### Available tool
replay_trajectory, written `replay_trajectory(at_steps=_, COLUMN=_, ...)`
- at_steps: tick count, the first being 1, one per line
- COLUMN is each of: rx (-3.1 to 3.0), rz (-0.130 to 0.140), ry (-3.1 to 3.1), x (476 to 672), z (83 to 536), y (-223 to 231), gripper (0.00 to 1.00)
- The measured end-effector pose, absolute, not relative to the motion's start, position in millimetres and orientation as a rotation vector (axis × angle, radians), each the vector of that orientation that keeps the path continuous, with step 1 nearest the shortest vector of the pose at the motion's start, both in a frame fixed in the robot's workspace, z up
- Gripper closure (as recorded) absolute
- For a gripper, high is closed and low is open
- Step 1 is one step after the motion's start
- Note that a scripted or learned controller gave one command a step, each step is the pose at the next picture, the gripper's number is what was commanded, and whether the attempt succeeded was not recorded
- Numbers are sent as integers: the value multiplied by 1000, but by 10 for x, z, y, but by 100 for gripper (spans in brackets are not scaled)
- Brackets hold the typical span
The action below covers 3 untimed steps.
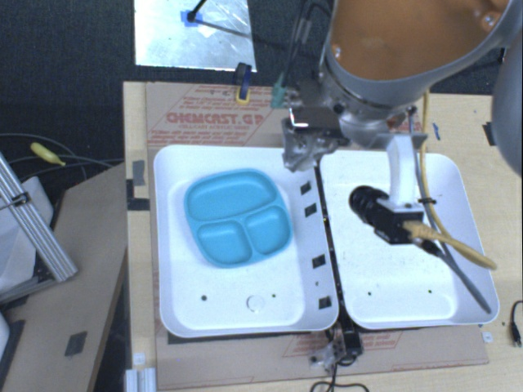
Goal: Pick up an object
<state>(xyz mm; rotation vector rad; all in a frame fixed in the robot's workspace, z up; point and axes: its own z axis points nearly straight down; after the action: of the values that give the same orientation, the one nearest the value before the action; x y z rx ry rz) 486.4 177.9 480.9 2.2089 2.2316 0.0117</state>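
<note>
The claw (304,148) hangs at the left bin's (229,296) far rim, likely after the blue tray (237,216). Apart or together, I cannot tell.

Sky-blue three-compartment plastic plate (238,217), uniform colour. Two shallow white plastic bins (176,300) (392,305), dark-specked floors. Tan cardboard sheet (204,117), red lettering. Grey robot arm (384,88), orange band (409,15).

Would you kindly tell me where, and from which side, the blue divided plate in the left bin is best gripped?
Probably by its raised outer rim, from straight above. The blue plate lies flat and open side up in the left bin. It looks too wide to span, while the rim looks thin enough to pinch. Its right edge lies nearest the gripper.
</note>
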Motion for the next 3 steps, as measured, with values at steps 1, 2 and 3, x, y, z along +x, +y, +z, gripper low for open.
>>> replay_trajectory(at_steps=1, rx=2217, rz=-4, ry=2228, x=4862, z=4016, y=1952, gripper=100)
replay_trajectory(at_steps=2, rx=2221, rz=5, ry=2219, x=4869, z=4166, y=1299, gripper=100)
replay_trajectory(at_steps=3, rx=2214, rz=8, ry=2225, x=4875, z=4275, y=1313, gripper=100)
